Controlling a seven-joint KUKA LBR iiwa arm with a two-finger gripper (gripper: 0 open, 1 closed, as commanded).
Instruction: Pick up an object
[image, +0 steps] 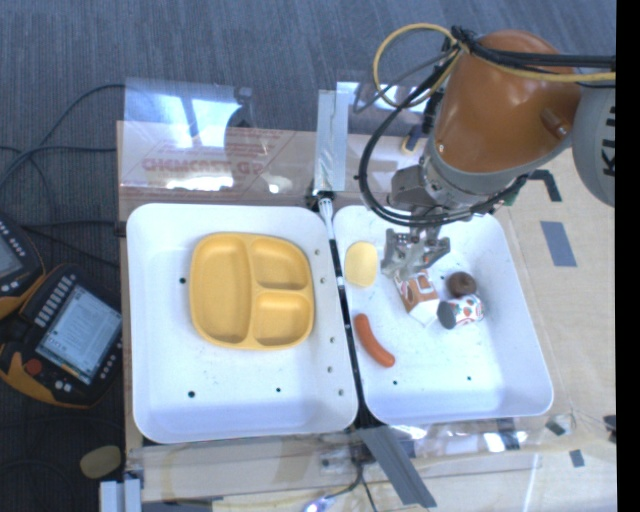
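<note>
While the jaws (415, 262) hang low over the red-and-white carton (420, 291), I can't tell their opening; they should straddle it squarely, clear of the doughnut (461, 284).

yellow tray (250, 290), orange sausage (375, 340), white bins (160, 400)

We are seeing the arm (505, 100) running off the frame at three o'clock, its wrist covering the right bin's (520, 390) twelve o'clock rim. We are not making out how the gripper (412, 258) is set. The carton (420, 292) beneath it is partly hidden, its print too small to read.
</note>
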